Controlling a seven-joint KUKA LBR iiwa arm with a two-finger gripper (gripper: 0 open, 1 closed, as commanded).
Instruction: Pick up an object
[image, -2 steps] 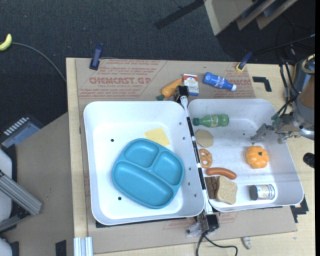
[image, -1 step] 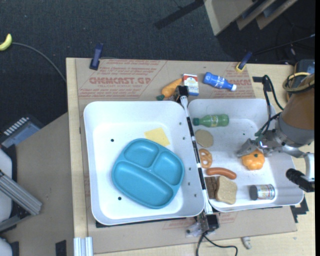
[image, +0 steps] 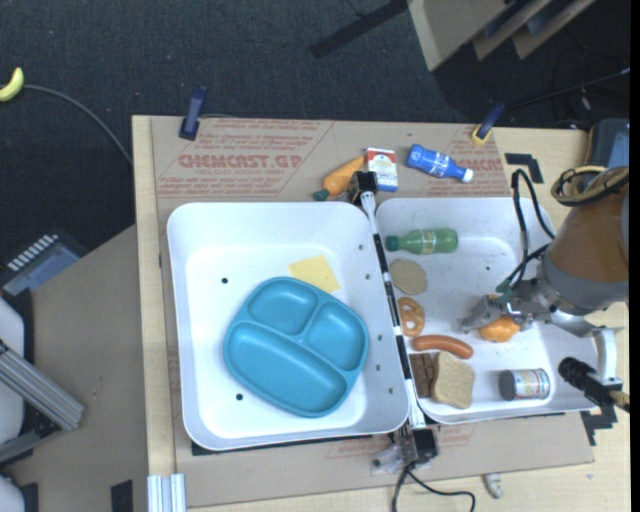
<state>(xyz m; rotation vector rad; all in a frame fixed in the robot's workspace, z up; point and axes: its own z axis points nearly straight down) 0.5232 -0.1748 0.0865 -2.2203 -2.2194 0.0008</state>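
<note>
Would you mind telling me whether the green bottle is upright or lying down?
Lying down: the green bottle rests on its side in the right bin, cap pointing left.

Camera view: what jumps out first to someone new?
The big blue divided tray dominates the left bin, with a yellow cheese slice just behind it. The right bin is crowded with toy food: a green bottle, pretzel, hot dog, bread. The gripper sits low over an orange piece there.
</note>
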